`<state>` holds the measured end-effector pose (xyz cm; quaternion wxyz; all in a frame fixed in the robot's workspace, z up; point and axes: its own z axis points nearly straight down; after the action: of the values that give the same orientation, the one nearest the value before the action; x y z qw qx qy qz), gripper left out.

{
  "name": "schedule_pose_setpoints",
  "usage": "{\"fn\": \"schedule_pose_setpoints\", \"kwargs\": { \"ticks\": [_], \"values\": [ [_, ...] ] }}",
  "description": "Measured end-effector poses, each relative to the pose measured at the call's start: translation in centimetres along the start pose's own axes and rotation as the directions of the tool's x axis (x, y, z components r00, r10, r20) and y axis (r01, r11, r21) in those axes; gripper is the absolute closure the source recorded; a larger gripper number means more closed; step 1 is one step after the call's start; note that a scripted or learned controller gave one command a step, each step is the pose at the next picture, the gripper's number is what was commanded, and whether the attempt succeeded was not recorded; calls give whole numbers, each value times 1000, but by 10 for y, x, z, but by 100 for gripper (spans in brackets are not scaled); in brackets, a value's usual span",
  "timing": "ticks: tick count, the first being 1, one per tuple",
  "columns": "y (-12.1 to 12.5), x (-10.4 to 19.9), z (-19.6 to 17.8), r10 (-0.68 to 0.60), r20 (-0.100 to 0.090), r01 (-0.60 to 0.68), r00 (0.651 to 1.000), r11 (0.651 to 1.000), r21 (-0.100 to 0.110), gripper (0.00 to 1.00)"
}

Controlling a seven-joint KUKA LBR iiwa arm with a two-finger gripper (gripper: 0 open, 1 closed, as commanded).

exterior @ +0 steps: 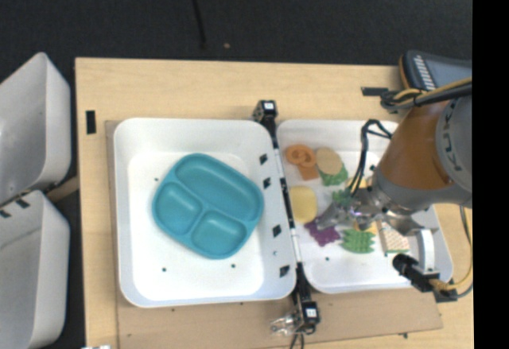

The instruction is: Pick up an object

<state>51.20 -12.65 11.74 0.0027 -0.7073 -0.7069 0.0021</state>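
Small objects, among them a purple piece [324, 234], a green piece [358, 241] and a yellow block [302, 202], lie in the right bin [350, 282]. Gripper [338, 216] low among them, grasp state indiscernible. Blue divided tray [207, 204] occupies the left bin [139, 260].

A blue tray [208, 204] lies in the left bin [135, 276]. In the right bin [334, 282] the gripper [338, 216] is low among small toys: orange ring [300, 156], yellow block [302, 202], purple piece [324, 234], green piece [358, 241].
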Motion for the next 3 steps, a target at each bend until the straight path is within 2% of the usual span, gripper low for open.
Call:
{"fn": "schedule_pose_setpoints", "kwargs": {
  "ticks": [1, 2, 3],
  "values": [
    [1, -1, 17, 1, 2, -1, 1000, 1000, -7, 0],
    [2, -2, 6, 8, 1, -8, 1000, 1000, -9, 100],
    [3, -9, -37, 6, 3, -6, 1000, 1000, -11, 100]
  ]
}}
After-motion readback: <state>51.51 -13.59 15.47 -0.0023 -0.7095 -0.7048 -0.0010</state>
